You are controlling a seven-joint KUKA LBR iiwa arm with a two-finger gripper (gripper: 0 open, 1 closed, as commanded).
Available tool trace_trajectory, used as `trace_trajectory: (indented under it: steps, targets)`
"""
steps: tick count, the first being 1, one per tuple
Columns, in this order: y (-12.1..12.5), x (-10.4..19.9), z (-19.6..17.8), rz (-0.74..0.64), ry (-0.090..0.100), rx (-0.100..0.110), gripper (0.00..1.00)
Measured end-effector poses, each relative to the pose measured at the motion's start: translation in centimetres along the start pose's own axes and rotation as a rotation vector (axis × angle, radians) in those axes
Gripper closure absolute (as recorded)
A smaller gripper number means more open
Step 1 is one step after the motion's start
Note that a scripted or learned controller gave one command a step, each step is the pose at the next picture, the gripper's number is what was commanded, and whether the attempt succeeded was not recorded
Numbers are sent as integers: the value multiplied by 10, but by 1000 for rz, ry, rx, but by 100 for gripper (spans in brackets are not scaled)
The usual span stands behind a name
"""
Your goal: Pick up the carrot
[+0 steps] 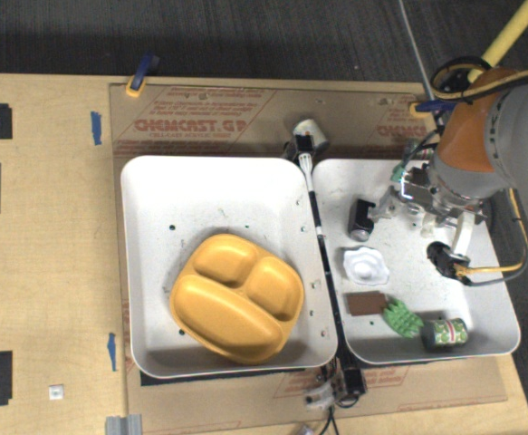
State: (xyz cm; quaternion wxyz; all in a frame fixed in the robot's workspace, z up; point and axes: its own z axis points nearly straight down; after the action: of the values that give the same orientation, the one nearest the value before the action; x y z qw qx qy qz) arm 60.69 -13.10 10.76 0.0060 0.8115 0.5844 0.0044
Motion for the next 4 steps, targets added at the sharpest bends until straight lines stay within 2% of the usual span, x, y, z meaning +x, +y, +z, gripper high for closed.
trace_trajectory:
  steps: [1,2,3,4]
  targets:
    - [0,0,-9,-3,-1,2,100]
    - [-73,54,-78,25,1,17,100]
    - [-156,66,-79,-124,1,18,100]
    - [-133,-5,-24,-242,2,17,100]
